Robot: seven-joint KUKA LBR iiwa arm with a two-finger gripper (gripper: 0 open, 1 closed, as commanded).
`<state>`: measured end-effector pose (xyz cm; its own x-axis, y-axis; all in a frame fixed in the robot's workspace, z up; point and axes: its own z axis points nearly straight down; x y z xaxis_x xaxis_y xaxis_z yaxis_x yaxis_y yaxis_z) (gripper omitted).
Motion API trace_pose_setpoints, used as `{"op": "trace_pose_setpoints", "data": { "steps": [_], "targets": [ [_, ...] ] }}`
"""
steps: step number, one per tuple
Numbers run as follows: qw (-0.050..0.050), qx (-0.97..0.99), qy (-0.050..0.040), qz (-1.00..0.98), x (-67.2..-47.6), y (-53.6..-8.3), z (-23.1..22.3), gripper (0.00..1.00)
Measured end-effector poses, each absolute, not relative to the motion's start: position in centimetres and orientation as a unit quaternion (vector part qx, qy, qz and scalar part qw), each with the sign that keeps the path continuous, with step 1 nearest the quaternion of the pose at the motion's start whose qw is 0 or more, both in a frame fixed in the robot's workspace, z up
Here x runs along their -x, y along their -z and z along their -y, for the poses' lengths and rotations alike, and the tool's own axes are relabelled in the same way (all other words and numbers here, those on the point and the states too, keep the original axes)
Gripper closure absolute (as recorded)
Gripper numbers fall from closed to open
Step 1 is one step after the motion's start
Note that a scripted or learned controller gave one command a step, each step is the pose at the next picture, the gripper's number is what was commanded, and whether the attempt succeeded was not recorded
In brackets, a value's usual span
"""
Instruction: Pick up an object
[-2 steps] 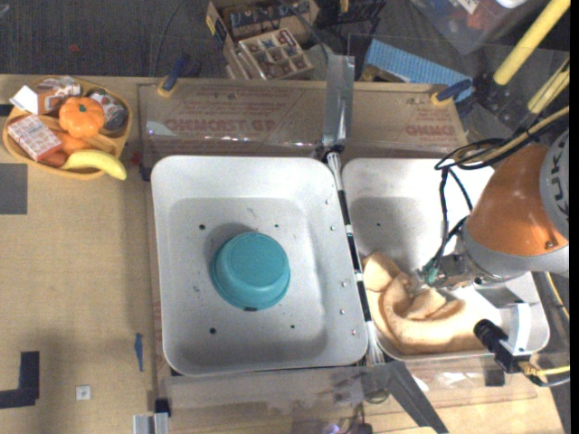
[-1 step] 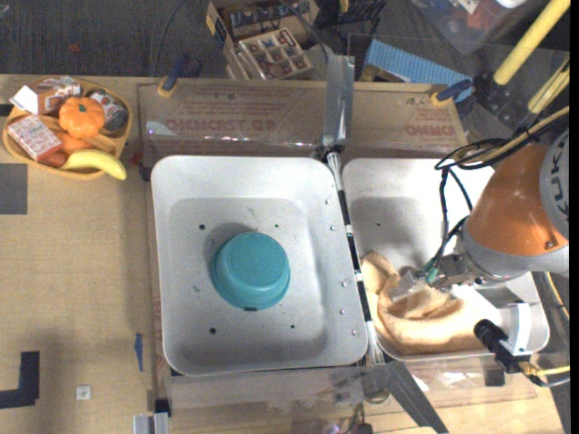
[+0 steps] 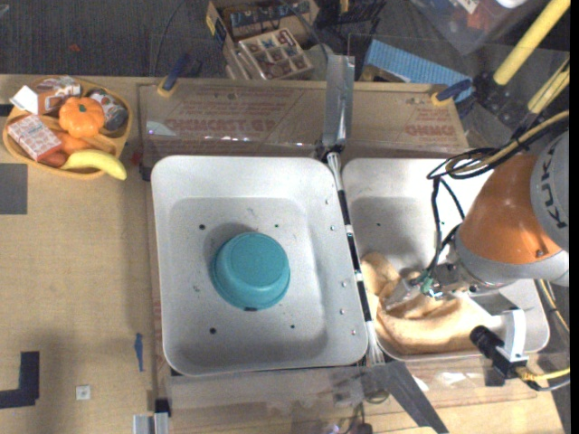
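A teal bowl (image 3: 251, 270) lies upside down in the middle of the left bin (image 3: 181, 197). In the right bin (image 3: 389, 188), a tan, bread-like soft object (image 3: 425, 326) lies against the near left corner. My gripper (image 3: 418, 287) reaches down from the right and sits right over the top of this tan object, touching or nearly touching it. The grey arm with its orange band (image 3: 511, 220) covers the right half of that bin.
A yellow dish (image 3: 54, 147) with a toy pumpkin, a banana and small boxes sits on the bench at far left. Cardboard panels stand behind both bins. Cables hang above the right bin near the arm.
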<state>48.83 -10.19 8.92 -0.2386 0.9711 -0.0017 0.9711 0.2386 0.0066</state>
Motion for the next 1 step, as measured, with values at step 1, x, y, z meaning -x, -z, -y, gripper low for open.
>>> {"op": "trace_pose_setpoints", "data": {
  "steps": [1],
  "targets": [
    [0.003,-0.618,-0.0027,-0.786,-48.86,-9.83,10.29,1.0]
  ]
}}
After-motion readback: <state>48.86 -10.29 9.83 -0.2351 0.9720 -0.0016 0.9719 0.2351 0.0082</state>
